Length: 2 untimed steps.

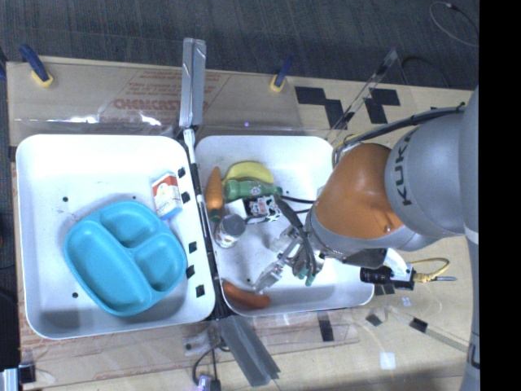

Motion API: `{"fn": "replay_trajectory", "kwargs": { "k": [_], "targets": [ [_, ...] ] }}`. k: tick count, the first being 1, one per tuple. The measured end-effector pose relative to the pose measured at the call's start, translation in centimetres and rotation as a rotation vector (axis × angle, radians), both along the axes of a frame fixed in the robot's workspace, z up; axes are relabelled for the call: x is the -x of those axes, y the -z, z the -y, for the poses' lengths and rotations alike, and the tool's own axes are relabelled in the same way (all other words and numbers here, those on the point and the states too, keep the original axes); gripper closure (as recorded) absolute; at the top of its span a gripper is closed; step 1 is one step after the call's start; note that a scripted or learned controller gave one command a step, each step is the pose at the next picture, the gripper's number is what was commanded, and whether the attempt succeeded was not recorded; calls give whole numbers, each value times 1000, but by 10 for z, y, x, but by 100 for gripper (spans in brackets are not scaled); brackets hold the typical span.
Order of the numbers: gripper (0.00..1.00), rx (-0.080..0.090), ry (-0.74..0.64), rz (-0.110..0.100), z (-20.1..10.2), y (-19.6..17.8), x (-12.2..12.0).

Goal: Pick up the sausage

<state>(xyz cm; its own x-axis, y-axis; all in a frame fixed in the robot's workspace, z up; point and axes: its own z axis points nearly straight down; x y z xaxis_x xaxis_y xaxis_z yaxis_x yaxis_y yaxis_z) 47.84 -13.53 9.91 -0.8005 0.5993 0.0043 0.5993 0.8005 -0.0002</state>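
pincer [273, 277] state can't be told | sausage [245, 298] just below-left, by bin wall [213, 287] | approach to be lowered w/ fingers astride its length

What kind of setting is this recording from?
Probably a robotics lab bench for pick tests: two white bins on a taped board, toy food such as a sausage, and a grey arm with its tool.

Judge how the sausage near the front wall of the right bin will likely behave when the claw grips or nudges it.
The sausage looks rounded and smooth, so it may roll or slip from the claw. It is small, so probably light. Lying by the bin wall, it might wedge there when pushed.
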Motion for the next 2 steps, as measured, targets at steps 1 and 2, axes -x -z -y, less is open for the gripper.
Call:
{"fn": "replay_trajectory", "kwargs": {
  "k": [1,2],
  "targets": [
    [0,2,-57,2,40,-19,1],
    [0,8,-125,10,-34,6,-5]
  ]
}}
